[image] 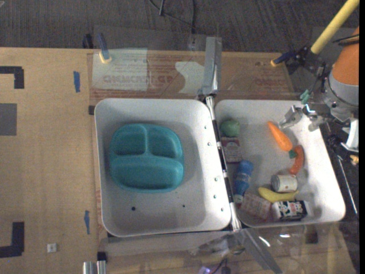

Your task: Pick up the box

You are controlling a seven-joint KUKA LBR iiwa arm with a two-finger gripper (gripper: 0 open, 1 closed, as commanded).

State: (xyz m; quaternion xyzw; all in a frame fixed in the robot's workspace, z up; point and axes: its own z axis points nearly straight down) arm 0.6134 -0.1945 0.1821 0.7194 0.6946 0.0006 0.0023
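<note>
Both white bins sit side by side on the bench, and at the right bin's (336,201) near rim lie a dark-and-white box (290,210), a pinkish carton (256,206) and a banana (277,195), tightly bunched. Farther back, bare floor opens around two carrots (280,136) below the gripper (297,116), fingers spread, at the far right edge.
</note>
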